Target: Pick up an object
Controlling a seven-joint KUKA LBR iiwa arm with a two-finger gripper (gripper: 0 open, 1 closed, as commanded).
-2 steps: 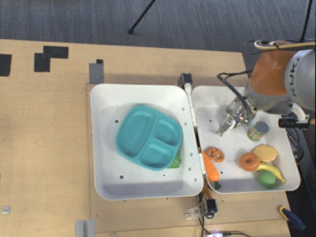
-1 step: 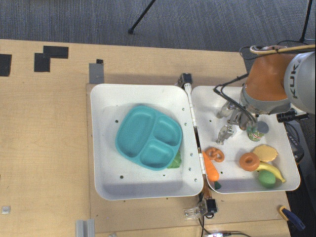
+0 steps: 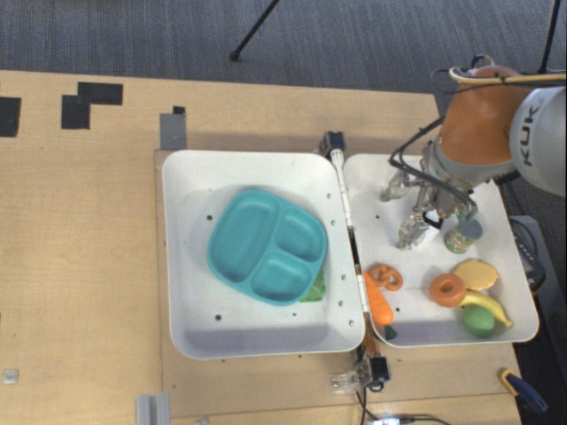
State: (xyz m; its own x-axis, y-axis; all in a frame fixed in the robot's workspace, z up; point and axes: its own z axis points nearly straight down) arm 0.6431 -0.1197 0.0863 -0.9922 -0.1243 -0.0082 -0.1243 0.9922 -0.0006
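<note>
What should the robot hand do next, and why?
Probably lower the pincer a little. It hangs open over bare floor of the right bin, holding nothing, and the nearest thing, a small green can, sits just beside it.

Right bin's got the goods: a carrot (image 3: 379,306) against the left wall, pretzel (image 3: 384,277) just above it, orange donut (image 3: 447,289), yellow banana (image 3: 486,307), green lime (image 3: 479,321), small can (image 3: 462,236) by the end effector (image 3: 423,222).

Gripper (image 3: 403,212) above right bin (image 3: 372,171), empty-fingered
</note>
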